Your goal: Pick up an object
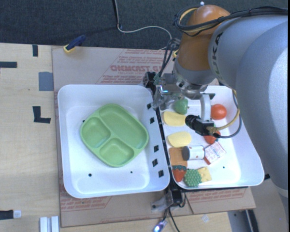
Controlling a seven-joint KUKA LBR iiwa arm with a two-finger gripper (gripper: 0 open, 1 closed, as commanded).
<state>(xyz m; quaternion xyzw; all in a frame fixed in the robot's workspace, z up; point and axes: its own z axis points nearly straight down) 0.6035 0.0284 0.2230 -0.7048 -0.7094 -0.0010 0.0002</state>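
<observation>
The grey arm (251, 66) comes in from 3 o'clock, large and high over the right bin (239, 170). Its gripper (170, 96) is down at about 11 o'clock in that bin, near the wall shared with the left bin (82, 178). I cannot tell whether the gripper is apart or together, and nothing is seen clamped in it.

A green ball (181, 106) lies just beside the gripper, at its 4 o'clock. A yellow piece (173, 118) lies at 6 o'clock from the ball, and a second yellow piece (179, 139) lies below that. A red ball (218, 111) sits at 3 o'clock from the green one, well apart.

Toward 6 o'clock in the bin are a white tube (195, 152), a red-and-white packet (214, 152) and a broccoli (192, 177).

The left bin holds a green tray (114, 134), flat, near its middle.
</observation>
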